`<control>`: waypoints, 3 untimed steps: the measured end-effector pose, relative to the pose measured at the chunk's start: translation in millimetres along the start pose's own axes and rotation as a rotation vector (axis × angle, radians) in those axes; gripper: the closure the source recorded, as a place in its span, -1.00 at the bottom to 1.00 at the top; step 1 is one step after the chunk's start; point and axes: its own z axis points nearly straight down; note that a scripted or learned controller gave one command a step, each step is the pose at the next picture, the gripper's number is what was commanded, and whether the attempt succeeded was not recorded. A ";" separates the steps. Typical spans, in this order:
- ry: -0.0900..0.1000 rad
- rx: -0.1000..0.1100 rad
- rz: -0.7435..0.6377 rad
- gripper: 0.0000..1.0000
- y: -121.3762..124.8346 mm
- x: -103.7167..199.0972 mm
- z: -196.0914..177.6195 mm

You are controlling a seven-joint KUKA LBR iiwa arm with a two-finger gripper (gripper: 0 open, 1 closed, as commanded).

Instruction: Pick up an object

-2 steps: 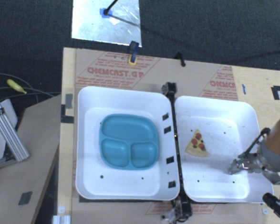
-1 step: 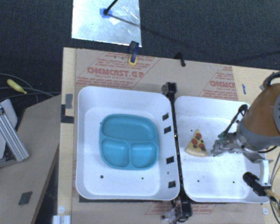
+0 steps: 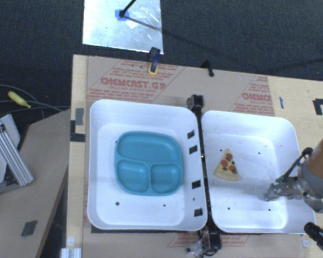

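Note:
A toy pizza slice point(image 3: 227, 165) lies flat in the right white bin point(image 3: 250, 126), near its left-centre, point toward the far side. A blue divided plate point(image 3: 148, 162) sits in the middle of the left white bin point(image 3: 102, 149). My gripper point(image 3: 271, 194) reaches in from the right edge, low over the right bin's floor, well to the right of and nearer than the pizza slice. Nothing shows between its fingertips. The arm's grey body and orange band sit at the right border.
A black divider with clips point(image 3: 199, 161) runs between the two bins. The bins rest on a cardboard sheet point(image 3: 154, 81). A yellow-handled tool point(image 3: 153, 61) lies at the cardboard's far edge. Aluminium framing point(image 3: 5, 148) stands to the left.

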 end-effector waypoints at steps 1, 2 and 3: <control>0.004 -0.006 -0.018 1.00 33.4 92.4 -13.6; 0.005 -0.010 -0.018 1.00 7.0 170.9 -105.7; 0.004 -0.006 -0.016 1.00 2.3 227.7 -125.3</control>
